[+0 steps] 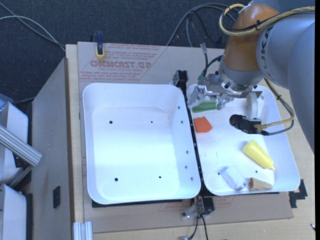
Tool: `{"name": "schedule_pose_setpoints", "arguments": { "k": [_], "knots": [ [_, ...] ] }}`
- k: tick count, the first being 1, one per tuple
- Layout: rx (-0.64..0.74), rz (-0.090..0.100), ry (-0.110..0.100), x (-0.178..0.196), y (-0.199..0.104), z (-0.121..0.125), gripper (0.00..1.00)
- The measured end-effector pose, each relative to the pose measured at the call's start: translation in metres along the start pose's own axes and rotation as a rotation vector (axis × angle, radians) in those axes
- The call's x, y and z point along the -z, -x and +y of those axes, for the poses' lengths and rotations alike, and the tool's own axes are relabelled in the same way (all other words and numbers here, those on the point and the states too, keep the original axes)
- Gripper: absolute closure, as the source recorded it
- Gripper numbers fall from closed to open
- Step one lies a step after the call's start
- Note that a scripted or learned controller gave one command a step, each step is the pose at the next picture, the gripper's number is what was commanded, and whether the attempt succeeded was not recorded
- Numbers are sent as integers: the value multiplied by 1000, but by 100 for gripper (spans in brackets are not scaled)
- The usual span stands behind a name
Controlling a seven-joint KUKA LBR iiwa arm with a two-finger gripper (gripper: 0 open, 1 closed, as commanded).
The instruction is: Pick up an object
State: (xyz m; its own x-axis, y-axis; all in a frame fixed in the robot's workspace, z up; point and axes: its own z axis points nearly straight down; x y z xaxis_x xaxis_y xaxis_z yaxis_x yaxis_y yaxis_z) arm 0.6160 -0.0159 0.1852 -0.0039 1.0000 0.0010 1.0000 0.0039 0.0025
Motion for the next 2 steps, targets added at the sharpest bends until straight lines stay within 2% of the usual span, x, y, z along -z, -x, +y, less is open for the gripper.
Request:
{"name": "schedule_pose_setpoints", "arguments": {
  "k": [1,2],
  "knots": [
    [-1,-1,1,0,-7,28,0],
    [6,3,-5,4,-103,12,0]
  ]
}}
